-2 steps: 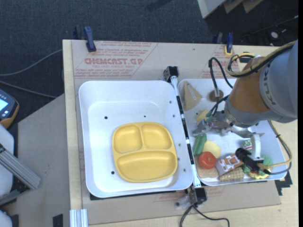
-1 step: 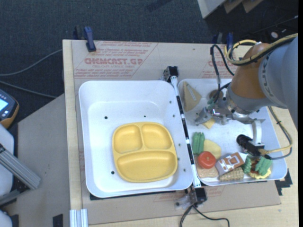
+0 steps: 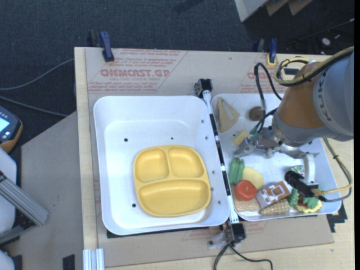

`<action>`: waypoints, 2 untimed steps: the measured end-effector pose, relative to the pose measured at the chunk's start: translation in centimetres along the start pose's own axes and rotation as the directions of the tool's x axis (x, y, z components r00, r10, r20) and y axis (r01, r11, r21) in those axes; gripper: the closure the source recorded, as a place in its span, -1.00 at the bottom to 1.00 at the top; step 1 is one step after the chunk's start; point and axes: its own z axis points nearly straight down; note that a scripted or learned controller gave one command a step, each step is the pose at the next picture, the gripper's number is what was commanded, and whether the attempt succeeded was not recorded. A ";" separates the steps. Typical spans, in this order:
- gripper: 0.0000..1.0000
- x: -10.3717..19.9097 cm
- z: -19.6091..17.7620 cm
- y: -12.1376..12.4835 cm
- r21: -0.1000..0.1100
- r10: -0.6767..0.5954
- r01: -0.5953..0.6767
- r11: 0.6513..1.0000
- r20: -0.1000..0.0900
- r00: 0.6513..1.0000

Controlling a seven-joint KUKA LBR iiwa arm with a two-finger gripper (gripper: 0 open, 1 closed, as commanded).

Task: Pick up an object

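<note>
Grey arm [image 3: 315, 103] hangs low over the right bin [image 3: 332, 204], its gripper [image 3: 256, 142] near the bin's middle, just above the toy food. You are at the approach step; nothing can be seen held, and whether the gripper is released or clenched cannot be told. Candidates lie close: green piece [image 3: 236, 169], tomato [image 3: 246, 189], lemon [image 3: 253, 176], cracker [image 3: 274, 193]. Expect crowding; a clean descent onto one piece is needed. Left bin [image 3: 112, 128] holds a yellow tray [image 3: 171, 180], well apart.
</note>
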 end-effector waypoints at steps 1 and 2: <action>-1.00 0.8 -0.1 4.8 -0.008 -0.004 0.004 1.000 0.002 1.000; 1.00 0.7 -1.2 4.7 -0.010 -0.003 0.003 1.000 0.002 1.000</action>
